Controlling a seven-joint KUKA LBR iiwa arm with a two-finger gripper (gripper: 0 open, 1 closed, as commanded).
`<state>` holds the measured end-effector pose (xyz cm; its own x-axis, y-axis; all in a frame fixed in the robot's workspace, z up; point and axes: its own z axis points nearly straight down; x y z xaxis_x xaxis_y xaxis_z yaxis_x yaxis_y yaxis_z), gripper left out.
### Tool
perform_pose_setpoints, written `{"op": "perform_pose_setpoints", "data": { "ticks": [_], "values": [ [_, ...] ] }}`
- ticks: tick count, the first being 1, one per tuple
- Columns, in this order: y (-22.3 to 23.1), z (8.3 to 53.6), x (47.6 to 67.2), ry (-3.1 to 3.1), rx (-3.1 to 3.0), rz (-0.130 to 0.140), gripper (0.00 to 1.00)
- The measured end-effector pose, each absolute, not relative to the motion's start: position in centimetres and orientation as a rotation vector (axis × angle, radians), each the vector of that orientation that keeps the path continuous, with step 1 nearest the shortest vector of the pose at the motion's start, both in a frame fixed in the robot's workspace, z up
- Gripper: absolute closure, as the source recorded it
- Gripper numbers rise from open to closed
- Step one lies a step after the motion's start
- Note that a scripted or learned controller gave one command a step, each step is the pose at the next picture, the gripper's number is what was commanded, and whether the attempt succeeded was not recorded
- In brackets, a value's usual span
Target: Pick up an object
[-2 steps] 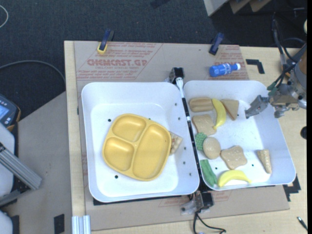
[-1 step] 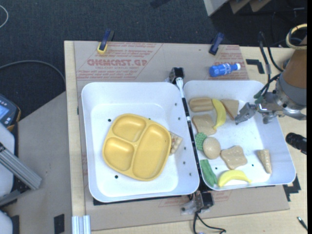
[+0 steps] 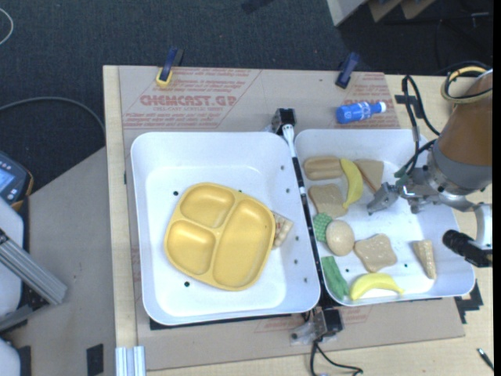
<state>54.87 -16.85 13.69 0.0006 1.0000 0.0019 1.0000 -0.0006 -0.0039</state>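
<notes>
A dark carpeted floor surrounds the desk (image 3: 117, 210), a board clamped at its far edge and carrying two shallow white bins side by side. The right bin (image 3: 450, 284) holds the toy food, any piece of which could be the pick: a bread slice (image 3: 376, 251) near its centre, an egg (image 3: 340, 237) at nine o'clock of the slice, a banana (image 3: 374, 286) at six o'clock, a wedge (image 3: 425, 257) at three o'clock, another banana (image 3: 352, 180) at eleven o'clock. The pincer (image 3: 381, 200) hangs at twelve o'clock of the slice, just beside that upper banana, apparently positioned for a descent; whether it is parted or closed I cannot tell, and nothing sits visibly in it. The left bin (image 3: 156, 163) holds a yellow divided plate (image 3: 219, 235), likely a drop spot.
</notes>
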Motion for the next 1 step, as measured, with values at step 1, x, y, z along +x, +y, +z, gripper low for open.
{"op": "perform_pose_setpoints", "data": {
  "ticks": [1],
  "values": [
    [-16.76, 8.38, 54.79, -2.217, -2.218, 0.004, 0.0]
  ]
}}
